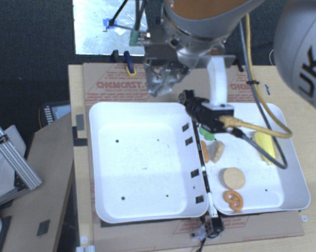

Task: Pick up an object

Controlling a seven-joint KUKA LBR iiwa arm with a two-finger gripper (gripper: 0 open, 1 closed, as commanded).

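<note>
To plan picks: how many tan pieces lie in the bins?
2, in the right white bin: a round tan disc, an irregular tan chunk beyond it near the bin's left rim. The arm may hide others.

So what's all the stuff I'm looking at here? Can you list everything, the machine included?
left bin: one, white, left on the bench
right bin: one, white, beside it
round disc: one, tan, right bin, front left
pretzel shape: one, orange, right bin, just in front of the disc
chunk: one, beige, right bin, behind the disc
thin strip: one, orange, right bin, by its left wall
green piece: one, green, right bin, back left, partly hidden
long piece: one, yellow, right bin, right of middle
printed sheet: one, brown, under both bins
arm: one, grey and orange, above the bins' back
gripper: one, metallic, over the left bin's back edge
</note>
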